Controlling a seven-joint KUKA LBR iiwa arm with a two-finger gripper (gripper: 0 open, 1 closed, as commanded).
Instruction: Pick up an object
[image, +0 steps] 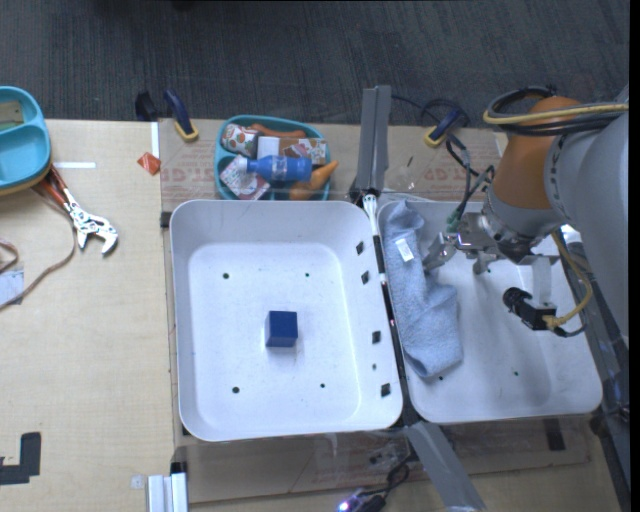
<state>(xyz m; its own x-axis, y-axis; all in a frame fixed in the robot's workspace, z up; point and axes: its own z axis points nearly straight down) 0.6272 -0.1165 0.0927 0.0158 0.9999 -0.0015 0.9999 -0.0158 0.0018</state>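
We see the jaws (447, 246) low over the right bin (520, 385), just right of the grey cloth (425, 305); whether they are apart or together we cannot tell. The cloth lies along that bin's left wall, its long axis running from the far edge toward the near one. The blue cube (282, 328) sits well apart, mid left bin (200, 300). We judge the cloth the nearer target, with bare bin floor to its right for room.
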